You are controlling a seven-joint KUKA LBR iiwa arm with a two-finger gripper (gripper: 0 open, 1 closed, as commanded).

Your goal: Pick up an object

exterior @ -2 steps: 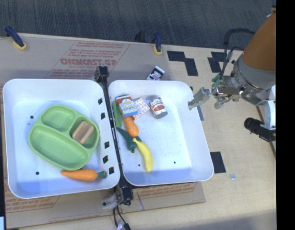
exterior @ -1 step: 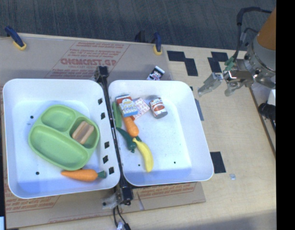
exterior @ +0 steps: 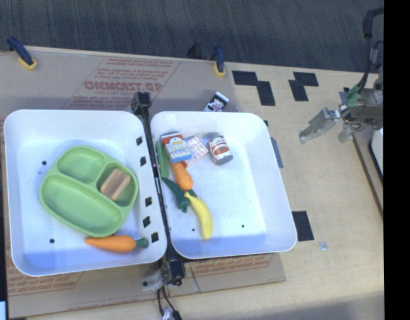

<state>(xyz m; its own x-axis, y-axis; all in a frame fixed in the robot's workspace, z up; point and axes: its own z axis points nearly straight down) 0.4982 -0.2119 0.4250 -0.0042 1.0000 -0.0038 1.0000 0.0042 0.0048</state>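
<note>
With the tool (exterior: 323,127) off to the table's right, its grip state not discernible, your likeliest target, the small cylindrical tin can (exterior: 220,149) in the right white bin (exterior: 275,199), looked rigid, light, best pinched across its sides.

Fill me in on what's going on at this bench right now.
Nothing is being handled yet. The gripper sits out over the bench to the right of both bins. The right bin holds a small can, a carton, a carrot and a banana. The left bin holds a green divided plate with a hot dog on it, and a second carrot.
</note>
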